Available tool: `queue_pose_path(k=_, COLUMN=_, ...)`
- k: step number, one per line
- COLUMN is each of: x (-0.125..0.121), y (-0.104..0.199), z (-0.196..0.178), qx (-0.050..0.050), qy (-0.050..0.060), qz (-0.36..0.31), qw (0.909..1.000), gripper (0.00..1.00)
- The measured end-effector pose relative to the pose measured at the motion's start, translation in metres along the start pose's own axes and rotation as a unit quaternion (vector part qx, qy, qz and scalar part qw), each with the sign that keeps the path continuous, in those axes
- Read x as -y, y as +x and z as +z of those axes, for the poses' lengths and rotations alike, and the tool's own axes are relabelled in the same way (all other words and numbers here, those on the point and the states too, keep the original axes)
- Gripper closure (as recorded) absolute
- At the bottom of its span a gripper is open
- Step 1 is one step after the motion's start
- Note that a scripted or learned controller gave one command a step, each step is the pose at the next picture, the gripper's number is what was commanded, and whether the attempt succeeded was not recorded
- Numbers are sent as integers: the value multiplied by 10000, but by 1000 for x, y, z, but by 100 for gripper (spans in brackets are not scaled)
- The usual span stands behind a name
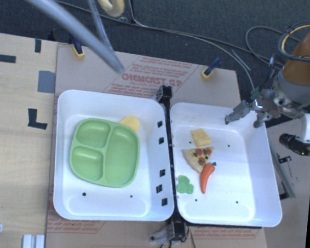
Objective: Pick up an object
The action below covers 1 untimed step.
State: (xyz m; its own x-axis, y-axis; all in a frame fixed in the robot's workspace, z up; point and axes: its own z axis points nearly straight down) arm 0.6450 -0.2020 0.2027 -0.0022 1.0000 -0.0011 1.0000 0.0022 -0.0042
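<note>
Scene evenly and brightly lit from above; no hard shadows cast. White bins (220,210) rendered near overexposed, surface detail washed out, faint sheen seen along rims. Soft shadow noted under green tray (106,153) edge. Grey tubes (56,11) at upper left blurred, out of focus, close to lens. Arm (302,59) at right edge slightly soft. Overall resolution low, colours muted, mild compression softness noted on cardboard print (151,79).
</note>
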Motion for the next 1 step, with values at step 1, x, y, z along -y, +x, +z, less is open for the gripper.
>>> queue_pose_path(k=1, x=9, y=1, z=47, qx=2, qy=-5, qz=4, qw=10000, gripper=0)
